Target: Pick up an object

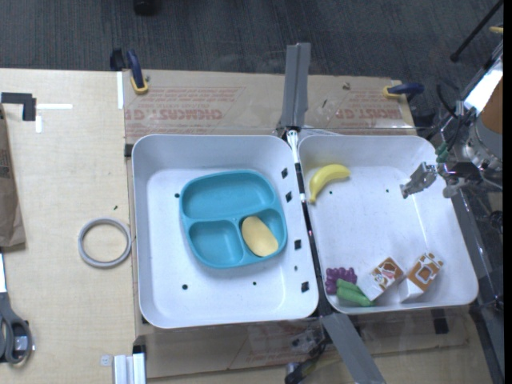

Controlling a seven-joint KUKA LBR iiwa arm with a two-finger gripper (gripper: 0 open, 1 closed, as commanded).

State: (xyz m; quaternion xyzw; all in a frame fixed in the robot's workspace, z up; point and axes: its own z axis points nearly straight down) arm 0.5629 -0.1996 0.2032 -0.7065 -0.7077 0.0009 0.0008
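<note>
Hovering at three o'clock over the right white bin (448,214), the grey two-finger gripper (419,180) is seen. Finger state cannot be told. A yellow plastic banana (327,178) is seen at twelve o'clock.

This is a robotics lab or test workshop rather than a home; a pale plywood bench (64,158) stands on dark grey carpet (240,10) of the office kind; two shallow white bins (152,238) sit side by side on it, joined by a metal rail (294,86); clamps (136,70) grip the bench's far edge over a taped-down sheet of cardboard (208,110); a roll of tape (105,242) and scissors (14,338) lie loose at the left; toy food, a plastic banana (328,178) among it, serves as test props; cables and machine parts (472,158) crowd the right side.
</note>
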